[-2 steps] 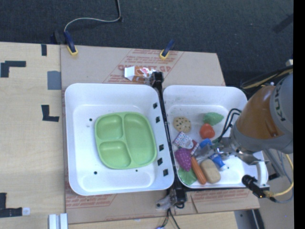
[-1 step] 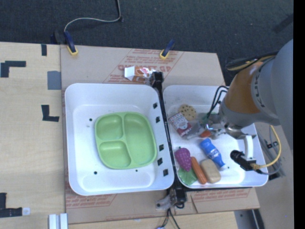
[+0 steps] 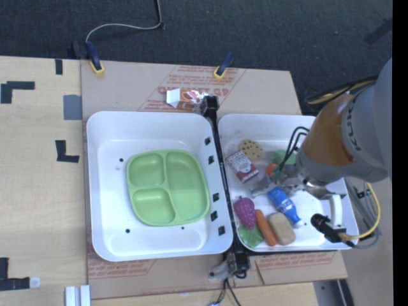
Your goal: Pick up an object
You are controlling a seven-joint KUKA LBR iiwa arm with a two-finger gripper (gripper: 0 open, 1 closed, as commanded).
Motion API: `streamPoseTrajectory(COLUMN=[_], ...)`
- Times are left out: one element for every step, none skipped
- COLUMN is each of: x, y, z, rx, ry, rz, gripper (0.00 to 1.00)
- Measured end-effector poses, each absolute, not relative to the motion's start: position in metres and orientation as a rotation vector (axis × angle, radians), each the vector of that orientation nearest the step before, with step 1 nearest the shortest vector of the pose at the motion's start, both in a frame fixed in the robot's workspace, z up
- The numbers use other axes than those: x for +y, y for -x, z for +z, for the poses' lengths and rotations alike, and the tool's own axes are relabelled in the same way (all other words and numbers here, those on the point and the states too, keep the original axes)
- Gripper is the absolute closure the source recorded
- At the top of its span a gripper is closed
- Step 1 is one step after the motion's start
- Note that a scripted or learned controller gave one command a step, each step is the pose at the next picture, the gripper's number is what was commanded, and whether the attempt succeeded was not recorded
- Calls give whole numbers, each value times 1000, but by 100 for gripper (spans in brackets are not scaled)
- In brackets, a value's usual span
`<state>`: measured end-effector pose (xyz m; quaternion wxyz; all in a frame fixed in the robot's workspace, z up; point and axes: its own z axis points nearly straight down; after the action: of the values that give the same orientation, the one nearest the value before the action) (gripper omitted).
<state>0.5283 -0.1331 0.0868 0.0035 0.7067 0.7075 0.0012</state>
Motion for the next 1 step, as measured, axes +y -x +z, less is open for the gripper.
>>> streamPoseTrajectory(x=[-121], y=[-592], z=[87], rx=[2220], ry=[-2215], rz=[4], gripper=[0])
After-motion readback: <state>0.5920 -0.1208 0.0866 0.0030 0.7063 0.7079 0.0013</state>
